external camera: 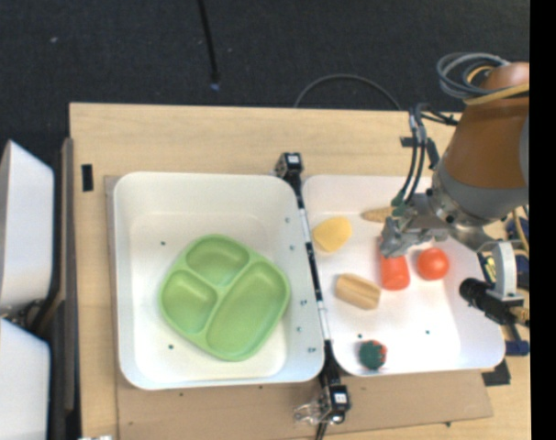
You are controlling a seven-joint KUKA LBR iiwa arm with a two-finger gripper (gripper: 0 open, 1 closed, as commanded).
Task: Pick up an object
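Gripper (394, 246) directly above red cylinder (394, 272) in right bin (461, 342), grip state unclear.

A single fixed camera looks down at a slant from well above the bench (214, 136), apparently from its near side, taking in both white bins (131, 337).

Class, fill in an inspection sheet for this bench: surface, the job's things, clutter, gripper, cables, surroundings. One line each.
Surface: wooden bench bearing the left bin and right bin.
Job's things: in the right bin, a yellow piece, tan block, red cylinder, red ball, and a green-and-red item.
Clutter: green divided plate in the left bin.
Gripper: gripper just above the red cylinder; finger state unclear.
Cables: black cable along the arm; another loops behind the bench.
Surroundings: dark floor.
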